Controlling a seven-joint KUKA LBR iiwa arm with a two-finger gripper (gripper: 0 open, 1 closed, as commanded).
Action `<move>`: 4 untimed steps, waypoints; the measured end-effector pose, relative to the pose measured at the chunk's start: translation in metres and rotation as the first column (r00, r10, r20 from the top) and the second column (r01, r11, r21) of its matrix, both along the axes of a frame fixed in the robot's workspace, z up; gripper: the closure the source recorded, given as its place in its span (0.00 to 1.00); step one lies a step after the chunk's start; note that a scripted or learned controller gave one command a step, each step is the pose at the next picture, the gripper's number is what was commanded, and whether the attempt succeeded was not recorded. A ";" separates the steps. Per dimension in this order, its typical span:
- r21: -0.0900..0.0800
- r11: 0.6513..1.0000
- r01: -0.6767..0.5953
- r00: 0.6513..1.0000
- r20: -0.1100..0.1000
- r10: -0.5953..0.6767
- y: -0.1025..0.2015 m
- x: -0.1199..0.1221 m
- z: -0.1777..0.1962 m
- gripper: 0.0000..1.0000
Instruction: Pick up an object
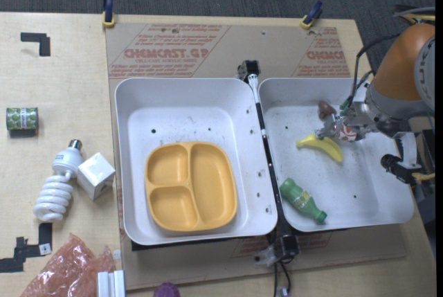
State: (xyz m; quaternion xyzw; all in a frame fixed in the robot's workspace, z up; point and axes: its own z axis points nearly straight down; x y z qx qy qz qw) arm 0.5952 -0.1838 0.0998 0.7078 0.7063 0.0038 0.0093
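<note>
The green bottle (302, 200) lies untouched while the jaws (333, 128), state unclear, hover over the banana (321, 146), needing descent.

Light was bright and even from overhead, with soft shadows inside the white bins (259, 115). Their walls glared mildly. Focus was fair, slightly soft around the tool (337, 128) at three o'clock.

We see a yellow banana (320, 146) in the white right bin (387, 209), with a green bottle (302, 200) below it. Left of the banana, the white left bin (131, 150) carries an orange-yellow divided plate (191, 186). The worktop (55, 81) is pale tan.
</note>
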 end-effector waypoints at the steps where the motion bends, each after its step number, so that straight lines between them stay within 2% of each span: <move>1: 0.000 1.000 0.001 1.000 0.003 -0.001 0.000 0.001 0.010 1.00; 2: 0.000 1.000 0.001 1.000 0.003 -0.001 0.000 0.001 0.010 0.00; 3: 0.007 1.000 -0.004 1.000 -0.018 0.004 0.035 0.003 -0.007 0.00; 4: 0.007 1.000 0.000 1.000 -0.018 0.000 0.054 -0.061 -0.007 0.00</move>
